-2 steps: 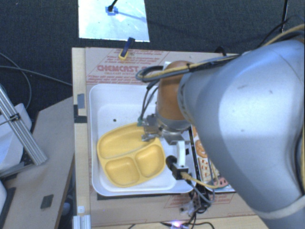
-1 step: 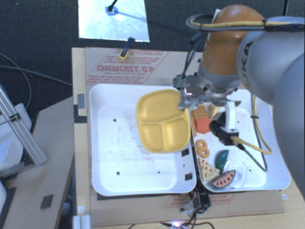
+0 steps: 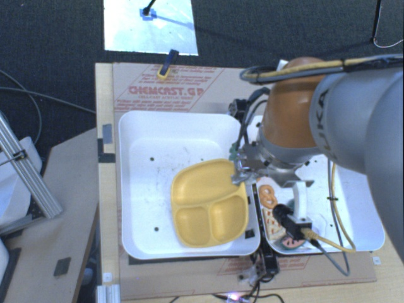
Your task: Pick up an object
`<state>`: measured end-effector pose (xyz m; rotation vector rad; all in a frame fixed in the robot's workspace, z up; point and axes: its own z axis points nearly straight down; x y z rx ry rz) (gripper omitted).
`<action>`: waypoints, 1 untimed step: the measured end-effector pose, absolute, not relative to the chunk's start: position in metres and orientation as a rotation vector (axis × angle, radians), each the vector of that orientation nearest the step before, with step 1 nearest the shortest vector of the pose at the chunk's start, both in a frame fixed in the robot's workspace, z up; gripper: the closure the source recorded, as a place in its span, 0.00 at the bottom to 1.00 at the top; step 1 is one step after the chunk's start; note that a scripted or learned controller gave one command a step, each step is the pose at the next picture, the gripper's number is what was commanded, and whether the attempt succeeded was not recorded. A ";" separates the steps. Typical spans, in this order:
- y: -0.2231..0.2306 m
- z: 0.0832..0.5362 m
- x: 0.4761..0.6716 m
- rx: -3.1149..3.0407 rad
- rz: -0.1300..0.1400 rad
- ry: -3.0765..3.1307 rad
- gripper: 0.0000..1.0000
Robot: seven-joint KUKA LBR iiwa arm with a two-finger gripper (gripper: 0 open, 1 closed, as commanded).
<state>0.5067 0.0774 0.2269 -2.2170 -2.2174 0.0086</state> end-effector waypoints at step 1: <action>0.104 0.270 0.486 -2.214 -0.003 -2.229 1.00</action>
